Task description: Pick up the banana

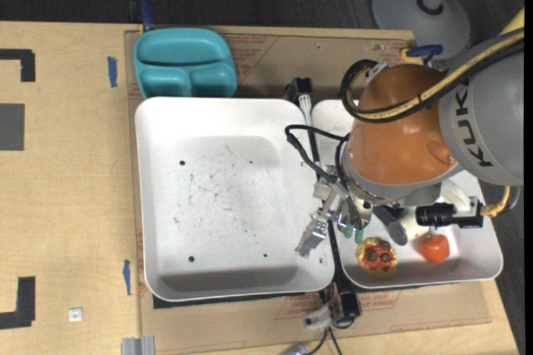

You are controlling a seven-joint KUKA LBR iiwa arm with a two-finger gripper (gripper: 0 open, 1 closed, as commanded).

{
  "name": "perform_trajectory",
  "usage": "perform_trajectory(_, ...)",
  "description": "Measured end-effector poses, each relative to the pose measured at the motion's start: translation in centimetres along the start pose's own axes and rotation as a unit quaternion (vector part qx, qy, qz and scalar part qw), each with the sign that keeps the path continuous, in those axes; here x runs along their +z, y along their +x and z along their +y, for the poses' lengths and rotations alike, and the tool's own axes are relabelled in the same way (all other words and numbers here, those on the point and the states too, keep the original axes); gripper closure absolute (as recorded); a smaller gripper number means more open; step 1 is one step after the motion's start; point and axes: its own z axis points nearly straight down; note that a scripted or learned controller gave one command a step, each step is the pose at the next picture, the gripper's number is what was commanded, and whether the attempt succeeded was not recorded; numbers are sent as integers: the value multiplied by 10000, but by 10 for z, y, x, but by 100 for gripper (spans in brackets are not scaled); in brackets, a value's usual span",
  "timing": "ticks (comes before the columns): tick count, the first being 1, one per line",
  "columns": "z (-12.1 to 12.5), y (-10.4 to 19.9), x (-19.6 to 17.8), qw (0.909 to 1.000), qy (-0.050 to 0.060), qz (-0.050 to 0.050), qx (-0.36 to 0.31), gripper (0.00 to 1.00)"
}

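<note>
Camera view: the arm [400,128] is seen reaching in over the right bin [487,266], much of which is covered by it. The gripper [316,232] is seen low at the right edge of the left bin [166,178]; whether the claw is released or clenched cannot be told. The banana's place cannot be told. A red round object [433,247] and a yellow-red object [376,255] are noted in the right bin. A teal tray [185,62] is noted behind the left bin.

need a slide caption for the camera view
KUKA arm reaching over the right bin, claw at the bins' divide, beside a red tomato-like toy; teal tray behind.
</note>
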Motion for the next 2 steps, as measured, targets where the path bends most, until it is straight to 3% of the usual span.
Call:
perform_trajectory(1,48,22,99,9960,-5,-13,-896,0)
perform_trajectory(2,116,54,98,9971,-27,-22,-758,0)
